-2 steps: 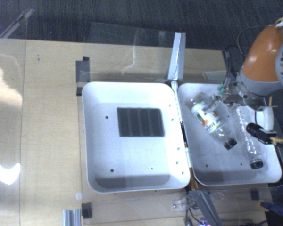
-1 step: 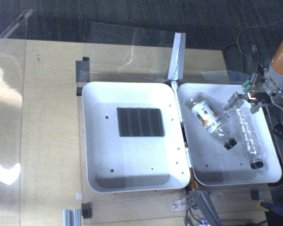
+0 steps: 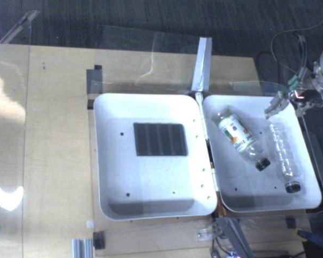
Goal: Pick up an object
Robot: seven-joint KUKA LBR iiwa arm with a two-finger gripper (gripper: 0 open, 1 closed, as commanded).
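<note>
Beside the labelled bottle [image 3: 238, 134] lies a clear bottle [image 3: 284, 156].

One fixed camera hangs above the worktop [image 3: 48, 144], looking down at a slant from well back. It takes in both white bins: the left bin [image 3: 105, 144] sits mid-frame, the right bin [image 3: 307, 198] toward the right edge.
</note>
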